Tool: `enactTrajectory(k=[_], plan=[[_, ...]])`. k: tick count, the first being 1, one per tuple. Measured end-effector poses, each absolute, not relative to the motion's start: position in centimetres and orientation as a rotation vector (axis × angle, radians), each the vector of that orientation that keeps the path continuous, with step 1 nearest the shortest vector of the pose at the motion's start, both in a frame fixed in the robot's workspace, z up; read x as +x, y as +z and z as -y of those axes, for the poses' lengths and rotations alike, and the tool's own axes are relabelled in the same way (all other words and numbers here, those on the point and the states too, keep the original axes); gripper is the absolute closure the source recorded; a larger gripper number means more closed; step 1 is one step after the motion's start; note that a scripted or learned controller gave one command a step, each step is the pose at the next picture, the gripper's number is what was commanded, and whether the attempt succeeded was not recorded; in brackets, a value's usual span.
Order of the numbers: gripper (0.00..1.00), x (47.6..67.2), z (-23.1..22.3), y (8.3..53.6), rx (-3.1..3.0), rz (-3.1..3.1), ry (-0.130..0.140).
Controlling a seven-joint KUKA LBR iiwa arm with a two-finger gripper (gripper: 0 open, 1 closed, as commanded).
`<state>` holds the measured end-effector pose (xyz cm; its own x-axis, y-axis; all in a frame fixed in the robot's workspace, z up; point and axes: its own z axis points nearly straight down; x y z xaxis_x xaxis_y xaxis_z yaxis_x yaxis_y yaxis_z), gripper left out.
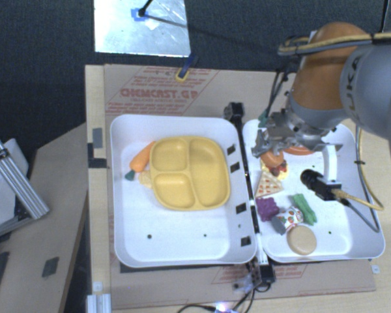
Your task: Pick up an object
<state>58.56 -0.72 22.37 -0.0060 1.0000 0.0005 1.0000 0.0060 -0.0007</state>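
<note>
Right bin [362,240]: orange toy [275,163] just under end effector [268,146]

Robotics lab, by the look of it: grey robot arm [371,77] over a bench with two white bins (left [182,246], right [355,230]), toy food [268,186] as test pieces, printed cardboard [159,93] underlay, metal framing rail [13,181] at left, dark carpet [39,57].

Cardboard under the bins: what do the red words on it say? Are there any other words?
"CHEMCAST GP": big red print on the cardboard, behind the left bin.
Smaller red lines above it: too blurred to read.
Red print at the cardboard's front edge: too blurred to read.
</note>
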Motion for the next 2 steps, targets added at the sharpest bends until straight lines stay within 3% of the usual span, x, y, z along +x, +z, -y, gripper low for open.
enactTrajectory(k=[2], plan=[[1.00, 55.7, -0.5, 22.1, -2.221, 2.223, -0.001]])
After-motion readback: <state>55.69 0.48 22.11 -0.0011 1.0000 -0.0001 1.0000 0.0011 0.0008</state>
